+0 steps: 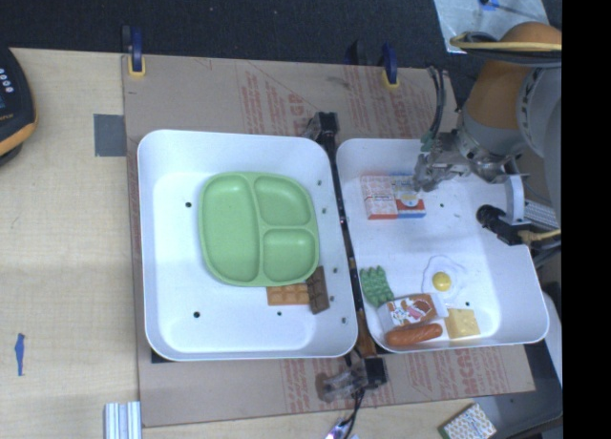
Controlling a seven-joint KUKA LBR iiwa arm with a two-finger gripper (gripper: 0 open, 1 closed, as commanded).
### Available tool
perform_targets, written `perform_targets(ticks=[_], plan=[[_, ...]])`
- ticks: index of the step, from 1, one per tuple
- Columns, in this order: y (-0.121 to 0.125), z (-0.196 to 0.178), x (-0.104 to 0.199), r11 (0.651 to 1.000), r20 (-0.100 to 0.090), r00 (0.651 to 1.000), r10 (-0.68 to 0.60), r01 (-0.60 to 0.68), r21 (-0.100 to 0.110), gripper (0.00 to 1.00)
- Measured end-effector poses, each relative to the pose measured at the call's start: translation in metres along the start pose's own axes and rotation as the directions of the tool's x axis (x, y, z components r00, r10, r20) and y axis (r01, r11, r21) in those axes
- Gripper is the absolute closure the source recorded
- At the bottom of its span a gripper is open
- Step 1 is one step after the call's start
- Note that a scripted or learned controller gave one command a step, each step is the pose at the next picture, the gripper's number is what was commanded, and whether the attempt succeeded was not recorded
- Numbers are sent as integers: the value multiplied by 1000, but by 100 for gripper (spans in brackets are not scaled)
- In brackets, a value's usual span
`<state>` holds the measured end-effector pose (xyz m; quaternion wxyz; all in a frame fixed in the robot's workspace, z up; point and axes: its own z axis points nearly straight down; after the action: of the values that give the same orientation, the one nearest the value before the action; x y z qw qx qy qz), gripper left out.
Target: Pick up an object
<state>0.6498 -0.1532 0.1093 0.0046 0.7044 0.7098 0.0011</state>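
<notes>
Camera view
Near edge of right bin (520,332): we see a toy sausage (413,335) against the front wall, a red-and-white packet (410,311) touching it just behind, and a yellow cheese square (463,324) beside them to the right.
Further in, right bin: we find a fried egg (440,281) behind the cheese, and a green studded piece (375,286) by the wall next to the left bin.
Task's thing: we note a small red-and-white carton (382,197) lying flat in the far half of the right bin, with a little blue-edged card (411,205) touching its right side.
Gripper (426,176): we see it low over the carton's right end; we cannot tell how wide it stands or whether it grips anything.
Left bin (162,237): we see a green divided plate (259,227) in the middle, with an orange block (287,295) and a brown block (317,288) touching its near rim.
</notes>
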Motion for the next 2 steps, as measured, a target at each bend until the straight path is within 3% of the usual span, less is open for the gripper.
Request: perform_targets(ticks=[1,2], plan=[[0,1,0,1000,0,1000,-1,1,2,0],[-85,17,0,1000,-6,1000,5,-5,17,0]])
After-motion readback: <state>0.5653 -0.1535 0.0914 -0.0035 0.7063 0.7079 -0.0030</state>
